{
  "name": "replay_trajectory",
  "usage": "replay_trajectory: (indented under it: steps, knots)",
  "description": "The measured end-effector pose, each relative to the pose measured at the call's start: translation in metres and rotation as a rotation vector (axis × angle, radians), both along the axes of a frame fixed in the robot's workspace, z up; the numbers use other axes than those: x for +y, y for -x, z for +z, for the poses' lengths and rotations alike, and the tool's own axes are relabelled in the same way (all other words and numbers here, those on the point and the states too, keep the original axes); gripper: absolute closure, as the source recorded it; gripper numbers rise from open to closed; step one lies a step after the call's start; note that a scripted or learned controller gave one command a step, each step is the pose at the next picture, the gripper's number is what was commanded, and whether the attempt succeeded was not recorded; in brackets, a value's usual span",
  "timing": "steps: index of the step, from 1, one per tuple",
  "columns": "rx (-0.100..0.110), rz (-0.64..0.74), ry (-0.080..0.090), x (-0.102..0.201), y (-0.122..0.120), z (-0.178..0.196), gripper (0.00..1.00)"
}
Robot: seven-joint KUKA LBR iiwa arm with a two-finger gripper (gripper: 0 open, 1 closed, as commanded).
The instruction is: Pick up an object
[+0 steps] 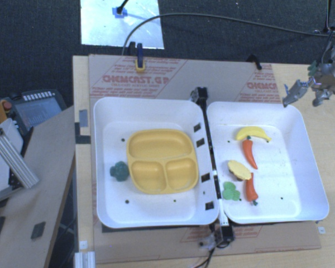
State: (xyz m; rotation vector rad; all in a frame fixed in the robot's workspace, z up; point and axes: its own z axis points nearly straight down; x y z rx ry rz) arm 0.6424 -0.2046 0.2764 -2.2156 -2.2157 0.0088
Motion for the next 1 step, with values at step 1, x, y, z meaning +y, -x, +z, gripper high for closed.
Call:
replay_trajectory:
  steps: [1]
  knots:
    - [-0.012, 0.003, 0.003, 0.001, -0.002, 0.0079, 0.0]
